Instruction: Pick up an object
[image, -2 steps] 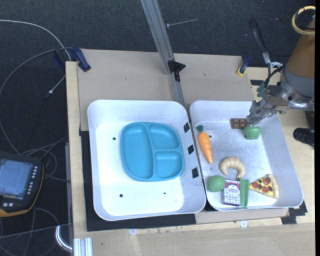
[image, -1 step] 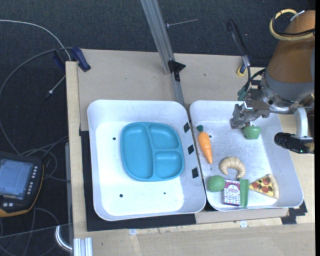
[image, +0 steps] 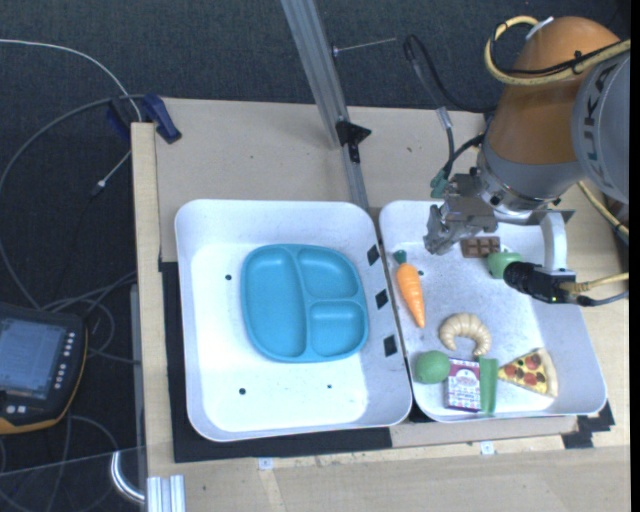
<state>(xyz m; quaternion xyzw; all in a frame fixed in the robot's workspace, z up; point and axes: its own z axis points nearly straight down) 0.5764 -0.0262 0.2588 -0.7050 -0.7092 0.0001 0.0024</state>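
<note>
My tool (image: 443, 237) hovers at the right bin's (image: 570, 345) far edge; its grip state I can't tell. The carrot (image: 411, 293) lies just toward the near edge, long axis running far-to-near.

Blue divided plate (image: 303, 302) in left bin (image: 200, 400), handheld pendant (image: 35, 365), cables (image: 60, 70)

Single fixed camera above the bench (image: 300, 470), angled downward, both bins framed, arm (image: 545, 110) entering from right
</note>
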